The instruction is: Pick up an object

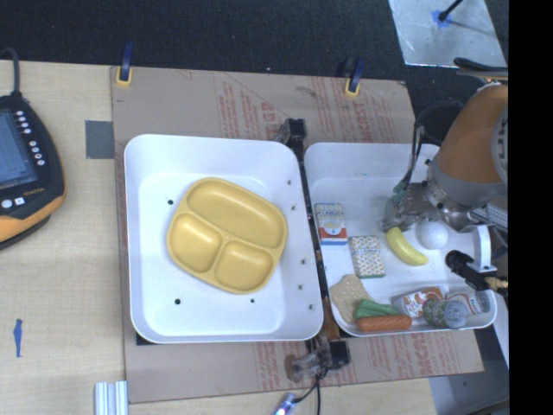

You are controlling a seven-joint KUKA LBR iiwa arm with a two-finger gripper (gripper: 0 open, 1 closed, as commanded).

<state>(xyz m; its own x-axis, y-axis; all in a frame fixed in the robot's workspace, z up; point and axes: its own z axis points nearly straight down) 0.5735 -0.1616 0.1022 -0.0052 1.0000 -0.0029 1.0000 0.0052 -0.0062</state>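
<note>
Along the lower edge of the right bin, nearest the camera, lie an orange carrot, a green pepper-like piece, a slice of bread and a bottle on its side, all crowded together and touching or nearly so. Just above them, toward the middle of that bin, a small patterned packet sits beside a little carton, and to their right a yellow banana lies at a slant with a white egg-shaped thing just beside it. The gripper is low at the right of the frame, right over the banana's upper end, with the grey arm and its orange band rising behind it; whether the jaws are apart or together cannot be told from this slanted look, and nothing is plainly seen between them. In the left bin, at centre frame, rests a yellow divided plate, well apart from the arm. Farther off, on the tabletop at the left edge, is a control pendant. By my reading, the pick is not yet made: every object lies flat in its bin, the banana looks the likely target, and the closing, lifting and carrying clear all remain to be done.
</note>
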